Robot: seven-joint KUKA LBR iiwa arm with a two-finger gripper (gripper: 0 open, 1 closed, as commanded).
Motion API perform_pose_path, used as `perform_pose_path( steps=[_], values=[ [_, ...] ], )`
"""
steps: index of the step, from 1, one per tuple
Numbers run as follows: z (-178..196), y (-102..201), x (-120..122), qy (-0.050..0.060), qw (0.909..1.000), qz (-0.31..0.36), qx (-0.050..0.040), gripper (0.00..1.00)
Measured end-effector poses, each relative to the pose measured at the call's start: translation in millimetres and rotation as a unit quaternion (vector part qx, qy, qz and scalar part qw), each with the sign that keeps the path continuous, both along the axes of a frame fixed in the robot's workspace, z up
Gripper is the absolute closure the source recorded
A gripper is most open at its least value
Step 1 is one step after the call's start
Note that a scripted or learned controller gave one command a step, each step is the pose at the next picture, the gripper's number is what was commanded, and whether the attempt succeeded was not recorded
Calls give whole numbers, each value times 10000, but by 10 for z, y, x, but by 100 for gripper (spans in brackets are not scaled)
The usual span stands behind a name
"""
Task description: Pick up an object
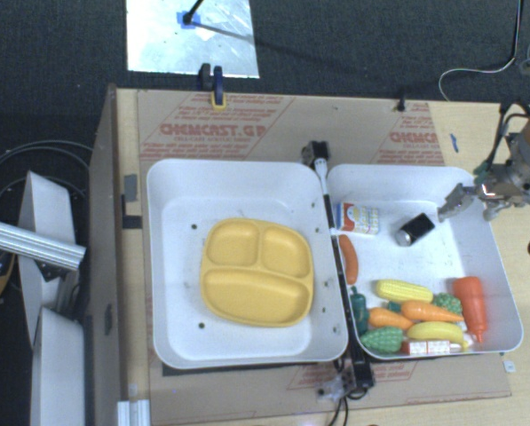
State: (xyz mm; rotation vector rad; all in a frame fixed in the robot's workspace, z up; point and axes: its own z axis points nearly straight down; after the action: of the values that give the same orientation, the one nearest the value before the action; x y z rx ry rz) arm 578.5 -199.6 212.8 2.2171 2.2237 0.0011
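My gripper (pixel 464 198) hovers empty, finger spread unreadable, near the small black block (pixel 416 229): likely light, rigid, slick plastic, so I'd pinch across its short sides.

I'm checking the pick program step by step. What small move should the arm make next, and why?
Probably shift the gripper a little toward the small black cylinder-shaped object and lower over it. The gripper sits high at the right white bin's far right rim with nothing visibly held, and that black object lies closest, apart from the crowded toy vegetables along the near side.
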Motion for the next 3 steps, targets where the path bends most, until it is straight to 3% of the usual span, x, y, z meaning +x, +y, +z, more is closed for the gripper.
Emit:
perform_pose_path(
  steps=[1, 2, 3],
  values=[
    [-772, 31, 652, 6, 10000, 8, 3, 0],
    [-1170, 306, 567, 3, 10000, 13, 7, 0],
    [-958, 255, 346, -1, 10000, -7, -2, 0]
  ],
)
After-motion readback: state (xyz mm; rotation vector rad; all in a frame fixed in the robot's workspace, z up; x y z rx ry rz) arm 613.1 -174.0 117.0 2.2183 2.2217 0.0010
